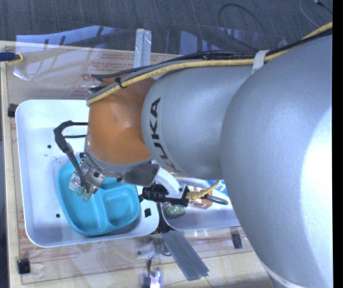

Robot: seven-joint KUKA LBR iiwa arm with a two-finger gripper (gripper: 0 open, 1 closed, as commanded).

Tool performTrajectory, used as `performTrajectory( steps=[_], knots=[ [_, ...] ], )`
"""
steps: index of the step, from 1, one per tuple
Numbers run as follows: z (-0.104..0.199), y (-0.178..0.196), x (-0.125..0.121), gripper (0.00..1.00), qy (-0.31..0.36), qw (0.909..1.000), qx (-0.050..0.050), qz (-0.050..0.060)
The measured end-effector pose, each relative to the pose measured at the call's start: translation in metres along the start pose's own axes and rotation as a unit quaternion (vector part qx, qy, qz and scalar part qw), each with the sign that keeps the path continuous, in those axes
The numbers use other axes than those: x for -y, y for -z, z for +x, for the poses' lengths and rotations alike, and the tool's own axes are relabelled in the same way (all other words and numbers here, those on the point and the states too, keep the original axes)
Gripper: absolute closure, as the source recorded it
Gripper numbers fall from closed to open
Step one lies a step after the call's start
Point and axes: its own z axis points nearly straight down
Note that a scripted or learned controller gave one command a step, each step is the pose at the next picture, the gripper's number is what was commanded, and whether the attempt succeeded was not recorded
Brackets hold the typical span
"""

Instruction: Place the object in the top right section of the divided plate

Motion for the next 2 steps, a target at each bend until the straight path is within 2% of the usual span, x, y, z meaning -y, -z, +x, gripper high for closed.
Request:
performTrajectory(
  steps=[1, 2],
  knots=[
    [0.009, -0.092, -0.017, 1.0, -0.007, 0.9999, 0.002, -0.007],
    [-0.08, -0.108, 0.005, 1.0, 0.052, 0.9987, 0.001, -0.001]
  ],
)
